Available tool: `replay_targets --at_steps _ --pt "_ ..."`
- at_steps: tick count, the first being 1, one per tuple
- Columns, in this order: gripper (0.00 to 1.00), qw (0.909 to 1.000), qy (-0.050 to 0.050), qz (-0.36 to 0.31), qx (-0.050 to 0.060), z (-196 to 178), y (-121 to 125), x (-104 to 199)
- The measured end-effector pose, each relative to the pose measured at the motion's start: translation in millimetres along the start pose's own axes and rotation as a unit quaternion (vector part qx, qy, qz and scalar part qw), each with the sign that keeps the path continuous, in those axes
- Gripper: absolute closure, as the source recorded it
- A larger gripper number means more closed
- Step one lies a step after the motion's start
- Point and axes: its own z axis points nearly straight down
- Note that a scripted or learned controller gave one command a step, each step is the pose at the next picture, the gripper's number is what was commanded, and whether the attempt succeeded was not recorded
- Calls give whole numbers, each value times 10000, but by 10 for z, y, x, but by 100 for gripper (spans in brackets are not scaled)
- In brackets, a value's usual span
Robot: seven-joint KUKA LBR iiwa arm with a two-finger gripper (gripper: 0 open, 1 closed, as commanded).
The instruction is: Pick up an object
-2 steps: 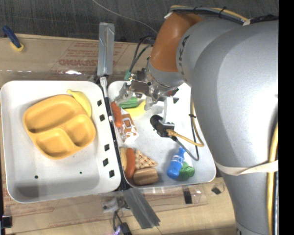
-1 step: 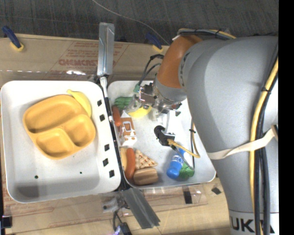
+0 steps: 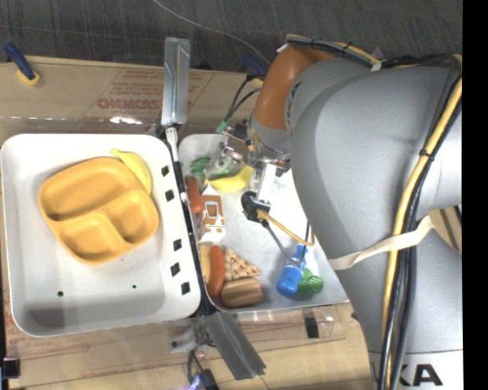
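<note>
My gripper (image 3: 237, 167) hangs low over the far end of the right bin (image 3: 270, 236), below the orange wrist band. A yellow toy piece (image 3: 228, 182) lies directly under it, touching or nearly touching the gripper. A green leafy piece (image 3: 199, 166) sits just to its left. Along the bin's left wall lie a red sausage (image 3: 193, 193), an orange and white carton (image 3: 213, 218) and a second sausage (image 3: 217, 268). At the near end are a waffle-like slice (image 3: 244, 264), a brown bread piece (image 3: 242, 292), a blue bottle (image 3: 289, 279) and a green piece (image 3: 311, 283).
The left bin (image 3: 32, 299) holds a yellow divided tray (image 3: 98, 210) and a banana (image 3: 136, 167) at its far edge. The grey arm (image 3: 366, 177) covers the right bin's right side. A black part with a yellow cable (image 3: 254, 206) hangs below the gripper.
</note>
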Motion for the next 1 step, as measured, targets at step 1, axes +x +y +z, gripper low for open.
replay_targets --at_steps 1 --pt "0 9998 17 215 -31 7 -570 -384"
